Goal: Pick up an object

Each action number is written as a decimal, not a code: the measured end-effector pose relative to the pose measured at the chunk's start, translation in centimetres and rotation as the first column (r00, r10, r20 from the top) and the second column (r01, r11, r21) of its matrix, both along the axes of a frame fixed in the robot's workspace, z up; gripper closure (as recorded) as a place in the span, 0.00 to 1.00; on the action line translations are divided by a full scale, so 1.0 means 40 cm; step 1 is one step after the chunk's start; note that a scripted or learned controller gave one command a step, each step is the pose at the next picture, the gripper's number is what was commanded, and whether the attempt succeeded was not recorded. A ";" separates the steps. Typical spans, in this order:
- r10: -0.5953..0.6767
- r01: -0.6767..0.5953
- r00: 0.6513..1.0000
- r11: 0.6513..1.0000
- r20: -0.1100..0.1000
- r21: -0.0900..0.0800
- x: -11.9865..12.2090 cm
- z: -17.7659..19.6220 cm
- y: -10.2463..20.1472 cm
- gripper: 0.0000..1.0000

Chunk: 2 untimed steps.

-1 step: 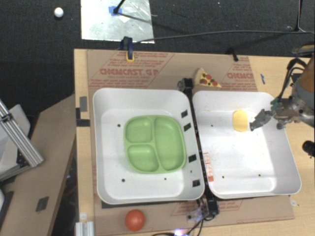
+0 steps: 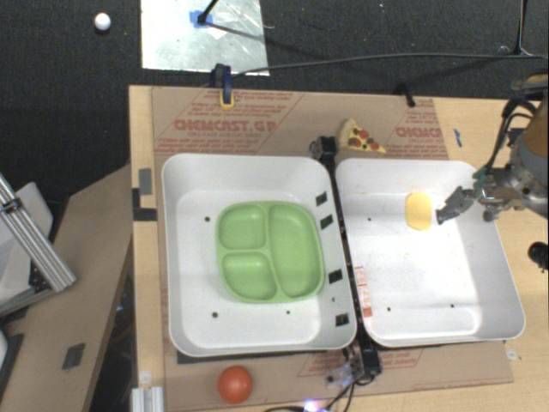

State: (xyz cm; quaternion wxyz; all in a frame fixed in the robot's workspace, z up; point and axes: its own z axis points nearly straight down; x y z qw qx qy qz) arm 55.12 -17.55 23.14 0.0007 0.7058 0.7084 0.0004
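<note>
We see our gripper reaching into the right bin from the right side, low over the floor of the bin. We cannot tell how it is set, since it shows as a dark blur against the white. Just beside its tip, on the side away from the arm, lies a small yellow object, rounded and alone on the bin floor. It looks like the likeliest thing to pick, because nothing crowds it and the approach is direct. It rests on the bin, and we cannot make out whether the gripper touches it.

Well beyond it, in the left bin, sits a green divided tray. A toy pizza slice lies outside the bins on the bench, and an orange ball rests beyond the near rim.
</note>
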 end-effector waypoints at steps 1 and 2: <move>-0.001 0.001 1.000 1.000 -0.003 0.001 0.026 -0.132 -0.003 0.00; -0.002 0.002 1.000 1.000 -0.003 0.001 0.049 -0.252 -0.009 0.00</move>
